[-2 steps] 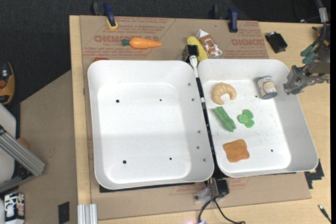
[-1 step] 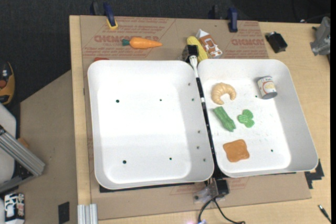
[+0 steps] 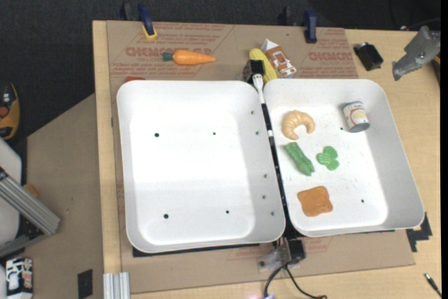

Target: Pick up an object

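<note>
Although a grey metal part of the gripper showed at the right edge, beyond the far right corner of the right bin, how it was set could not be told, and nothing was seen in its hold; it hung over the bench, apart from every object. Taking the right bin as the landmark and going from near to far: an orange flat piece lay by its near rim, then a green pod and a small green leafy piece side by side at its middle, then a tan croissant and a small can on its side toward its far rim. To its left sat the left bin, touching it. Beyond its far rim, on the cardboard, lay a corn cob and a small carton, and farther left a carrot.
</note>
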Available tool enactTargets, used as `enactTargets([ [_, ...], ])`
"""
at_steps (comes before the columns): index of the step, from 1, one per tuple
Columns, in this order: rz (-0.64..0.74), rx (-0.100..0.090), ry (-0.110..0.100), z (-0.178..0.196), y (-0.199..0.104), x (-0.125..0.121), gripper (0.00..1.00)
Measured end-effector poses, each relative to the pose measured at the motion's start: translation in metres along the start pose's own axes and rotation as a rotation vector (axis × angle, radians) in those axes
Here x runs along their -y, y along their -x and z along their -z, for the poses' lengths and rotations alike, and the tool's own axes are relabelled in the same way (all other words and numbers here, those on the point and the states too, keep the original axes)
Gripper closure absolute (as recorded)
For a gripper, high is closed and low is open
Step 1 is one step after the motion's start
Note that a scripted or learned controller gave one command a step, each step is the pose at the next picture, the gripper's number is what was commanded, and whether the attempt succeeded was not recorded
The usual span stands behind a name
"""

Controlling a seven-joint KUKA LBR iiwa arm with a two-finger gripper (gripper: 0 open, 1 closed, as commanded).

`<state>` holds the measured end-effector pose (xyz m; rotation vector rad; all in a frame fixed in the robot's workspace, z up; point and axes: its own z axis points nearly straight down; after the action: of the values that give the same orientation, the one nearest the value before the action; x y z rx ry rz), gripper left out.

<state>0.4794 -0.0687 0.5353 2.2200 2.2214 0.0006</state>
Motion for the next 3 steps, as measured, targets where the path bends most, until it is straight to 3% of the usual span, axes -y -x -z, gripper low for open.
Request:
enactTargets([
  [1,0.009,-0.002,-0.012,-0.099,-0.092,0.001,0.0],
  [2,0.0,0.0,0.004,-0.082,-0.087,-0.001,1.0],
  [3,0.005,-0.002,0.001,-0.084,-0.137,0.0,1.0],
])
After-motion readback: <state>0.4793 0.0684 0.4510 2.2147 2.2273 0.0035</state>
